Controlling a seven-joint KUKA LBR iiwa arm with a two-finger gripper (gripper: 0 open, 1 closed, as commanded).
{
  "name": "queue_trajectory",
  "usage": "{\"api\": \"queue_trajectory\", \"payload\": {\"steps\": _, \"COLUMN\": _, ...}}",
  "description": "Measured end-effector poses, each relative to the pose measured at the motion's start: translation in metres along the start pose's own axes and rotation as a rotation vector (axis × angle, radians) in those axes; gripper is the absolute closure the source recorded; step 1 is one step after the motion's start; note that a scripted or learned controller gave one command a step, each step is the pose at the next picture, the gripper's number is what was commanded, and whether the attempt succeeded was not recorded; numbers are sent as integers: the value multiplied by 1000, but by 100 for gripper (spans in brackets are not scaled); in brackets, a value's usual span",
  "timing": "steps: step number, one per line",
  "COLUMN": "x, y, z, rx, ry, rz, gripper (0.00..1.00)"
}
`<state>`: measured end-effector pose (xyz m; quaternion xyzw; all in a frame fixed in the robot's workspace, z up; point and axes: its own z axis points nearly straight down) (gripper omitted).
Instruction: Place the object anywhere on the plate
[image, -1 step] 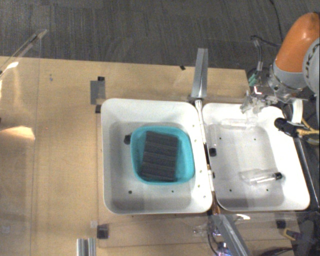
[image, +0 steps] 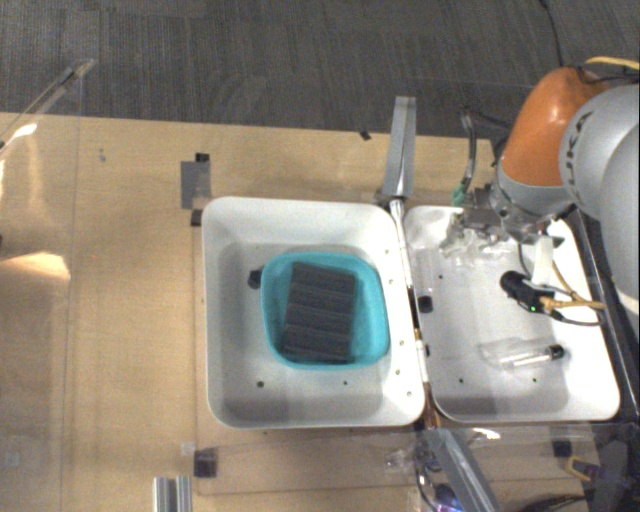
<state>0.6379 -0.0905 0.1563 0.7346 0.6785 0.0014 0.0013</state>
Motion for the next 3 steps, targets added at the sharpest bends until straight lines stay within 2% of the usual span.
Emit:
{"api": "queue_trajectory", "payload": {"steps": 1, "x": 77, "y": -47, "z": -30, "rx": -1, "ry": 1, "rz": -157, "gripper": 100}}
{"api": "queue_trajectory", "payload": {"steps": 2, "x": 77, "y": -47, "z": -30, "rx": -1, "ry": 1, "rz": -155, "gripper": 0}}
{"api": "queue_trajectory", "payload": {"steps": 3, "x": 105, "y": -35, "z": -30, "rx": -3, "ry": 1, "rz": -145, "gripper": 0}}
